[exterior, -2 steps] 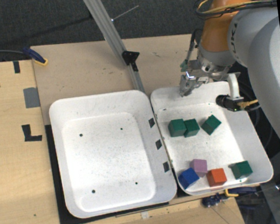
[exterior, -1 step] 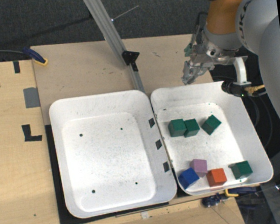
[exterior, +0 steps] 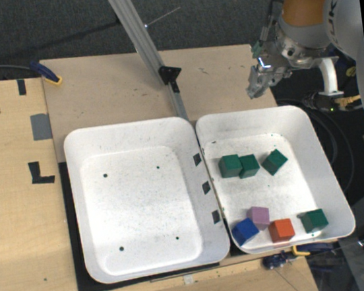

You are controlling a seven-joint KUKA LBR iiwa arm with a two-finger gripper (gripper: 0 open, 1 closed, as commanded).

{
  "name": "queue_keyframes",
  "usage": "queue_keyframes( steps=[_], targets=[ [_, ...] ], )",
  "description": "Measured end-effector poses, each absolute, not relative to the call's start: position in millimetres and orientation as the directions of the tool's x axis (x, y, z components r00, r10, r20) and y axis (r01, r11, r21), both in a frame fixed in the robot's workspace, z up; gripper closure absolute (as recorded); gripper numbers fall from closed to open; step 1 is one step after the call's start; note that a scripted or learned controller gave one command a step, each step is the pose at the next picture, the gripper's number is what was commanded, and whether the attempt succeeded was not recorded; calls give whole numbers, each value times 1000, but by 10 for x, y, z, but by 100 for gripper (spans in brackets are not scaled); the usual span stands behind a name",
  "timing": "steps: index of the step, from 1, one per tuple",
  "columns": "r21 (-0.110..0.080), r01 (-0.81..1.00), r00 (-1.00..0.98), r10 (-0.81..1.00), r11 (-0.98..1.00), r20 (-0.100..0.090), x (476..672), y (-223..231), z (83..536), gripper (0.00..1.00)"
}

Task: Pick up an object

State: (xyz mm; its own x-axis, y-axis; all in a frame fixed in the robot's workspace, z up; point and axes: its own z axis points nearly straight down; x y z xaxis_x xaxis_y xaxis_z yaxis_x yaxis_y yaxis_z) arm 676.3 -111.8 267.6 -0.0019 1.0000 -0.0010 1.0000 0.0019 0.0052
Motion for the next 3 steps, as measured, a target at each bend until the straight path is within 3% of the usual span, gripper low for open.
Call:
queue_keyframes(
  steps=[3],
  targets=[
    [-3, 1000, -7, 1000, 7, 2, 6088, 313, 2642, 100]
  ],
)
